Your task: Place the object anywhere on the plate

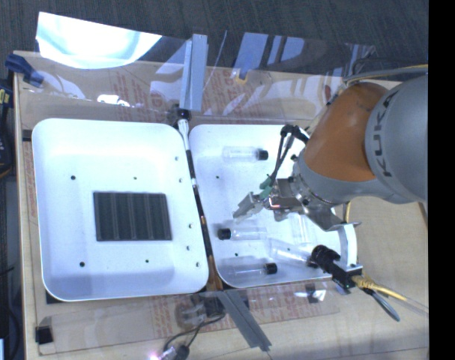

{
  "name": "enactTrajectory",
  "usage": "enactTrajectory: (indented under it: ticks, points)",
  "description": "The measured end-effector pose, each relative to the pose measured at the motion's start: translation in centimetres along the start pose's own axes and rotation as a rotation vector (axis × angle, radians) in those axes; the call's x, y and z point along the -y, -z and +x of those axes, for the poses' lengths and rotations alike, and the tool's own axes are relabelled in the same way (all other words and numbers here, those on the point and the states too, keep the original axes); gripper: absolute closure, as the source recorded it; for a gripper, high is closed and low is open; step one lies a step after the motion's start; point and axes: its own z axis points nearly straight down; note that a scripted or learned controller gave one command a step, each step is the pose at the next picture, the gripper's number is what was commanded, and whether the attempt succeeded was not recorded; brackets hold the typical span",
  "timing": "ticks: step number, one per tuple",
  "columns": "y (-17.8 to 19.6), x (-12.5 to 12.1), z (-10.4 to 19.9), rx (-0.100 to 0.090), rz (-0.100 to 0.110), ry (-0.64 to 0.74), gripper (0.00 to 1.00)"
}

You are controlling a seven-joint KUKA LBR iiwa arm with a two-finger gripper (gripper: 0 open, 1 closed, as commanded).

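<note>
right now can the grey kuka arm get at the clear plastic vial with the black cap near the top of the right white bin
Probably yes. The clear plastic vial with the black cap lies alone on bare bin floor in the right white bin, nothing over it. The gripper hangs just below it in the camera view.

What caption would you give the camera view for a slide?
KUKA arm's gripper hovers over the right bin of clear black-capped vials; the dark ridged plate waits in the left bin.

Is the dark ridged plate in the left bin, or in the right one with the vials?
Left bin: the plate lies flat on its white floor.
</note>
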Motion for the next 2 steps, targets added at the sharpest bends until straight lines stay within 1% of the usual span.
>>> enactTrajectory:
  ticks: [1, 2]
  points:
    - [-2.7, 0.0, 6.9, -0.002, 0.005, -0.342, 1.00]
    - [-3.7, 0.1, 15.5, 0.000, 0.007, -0.292, 1.00]
